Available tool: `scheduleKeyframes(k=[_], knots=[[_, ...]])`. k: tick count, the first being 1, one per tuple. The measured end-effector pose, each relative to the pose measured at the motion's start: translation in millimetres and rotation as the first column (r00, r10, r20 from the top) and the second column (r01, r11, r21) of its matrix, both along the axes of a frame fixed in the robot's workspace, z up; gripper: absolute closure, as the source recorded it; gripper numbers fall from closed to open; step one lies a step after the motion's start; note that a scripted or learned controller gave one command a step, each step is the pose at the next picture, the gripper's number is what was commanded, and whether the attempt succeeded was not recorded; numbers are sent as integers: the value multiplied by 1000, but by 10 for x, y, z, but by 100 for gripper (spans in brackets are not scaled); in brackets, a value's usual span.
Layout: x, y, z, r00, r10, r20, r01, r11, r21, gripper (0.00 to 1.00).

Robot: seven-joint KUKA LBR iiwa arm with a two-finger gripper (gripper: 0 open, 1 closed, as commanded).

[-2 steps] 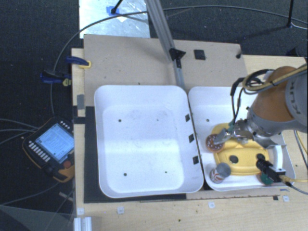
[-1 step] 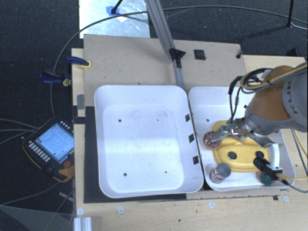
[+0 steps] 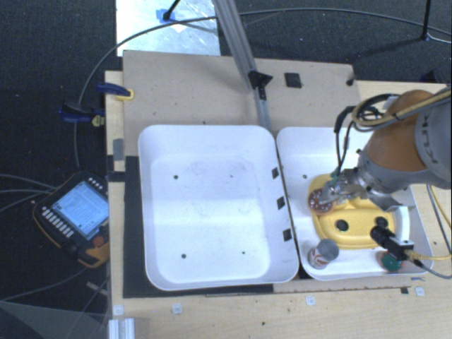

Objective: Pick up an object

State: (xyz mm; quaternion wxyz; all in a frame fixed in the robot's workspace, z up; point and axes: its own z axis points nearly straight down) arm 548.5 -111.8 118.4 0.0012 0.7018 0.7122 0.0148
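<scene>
The surface (image 3: 212, 76) is a flat tan board set on dark carpet, with a black mat under two shallow white bins placed side by side. Blue and yellow clamps (image 3: 106, 94) grip its left edge, and a handheld pendant (image 3: 76, 214) with a lit screen lies on the carpet to the left. A grey pole (image 3: 236, 34) slants in from the top, and cables trail across the floor. The left bin (image 3: 208, 203) is smooth moulded plastic with rounded corners. The right bin (image 3: 304, 154) holds a glossy yellow object (image 3: 349, 224) of rounded, boat-like form with a dark hole, a small round patterned disc (image 3: 321, 200) at its upper left, a short grey cylinder (image 3: 325, 250) near the front wall, and a small green item (image 3: 390, 262) at the front right corner. The arm (image 3: 402, 147), orange-brown and grey, reaches in from the right. The claw (image 3: 339, 188) sits directly above the yellow object's upper left end, just beside the disc; its opening state cannot be determined, and contact cannot be confirmed.
</scene>
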Motion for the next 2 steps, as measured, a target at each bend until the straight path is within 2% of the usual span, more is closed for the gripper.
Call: scheduleKeyframes(k=[1,2], knots=[[16,-7,648,1000,-9,-15,8,1000,-21,100],[46,-76,1268,1000,-10,-15,9,1000,-21,100]])
